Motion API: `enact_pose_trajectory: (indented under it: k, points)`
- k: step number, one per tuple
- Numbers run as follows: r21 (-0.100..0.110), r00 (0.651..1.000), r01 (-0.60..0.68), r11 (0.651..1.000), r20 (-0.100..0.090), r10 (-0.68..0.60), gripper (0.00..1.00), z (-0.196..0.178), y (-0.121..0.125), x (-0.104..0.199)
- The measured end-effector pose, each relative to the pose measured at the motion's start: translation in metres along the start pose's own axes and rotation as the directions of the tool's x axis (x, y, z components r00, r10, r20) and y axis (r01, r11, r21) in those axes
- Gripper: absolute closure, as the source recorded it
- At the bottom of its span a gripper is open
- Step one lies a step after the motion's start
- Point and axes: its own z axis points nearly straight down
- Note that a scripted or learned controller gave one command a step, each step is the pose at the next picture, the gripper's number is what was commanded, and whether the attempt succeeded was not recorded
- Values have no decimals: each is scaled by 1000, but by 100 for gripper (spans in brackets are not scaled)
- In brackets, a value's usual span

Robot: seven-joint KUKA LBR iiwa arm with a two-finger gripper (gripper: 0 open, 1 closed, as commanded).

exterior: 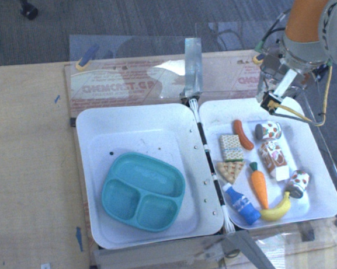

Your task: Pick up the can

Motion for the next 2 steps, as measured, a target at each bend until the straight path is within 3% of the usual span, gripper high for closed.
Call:
enact_pose_trajectory:
  k: [1,2]
  points:
    - [4,978,210,978,-1,-210,100,75,-29,-70]
    - [-1,991,132,991,0,-132,100,-7,25,-92]
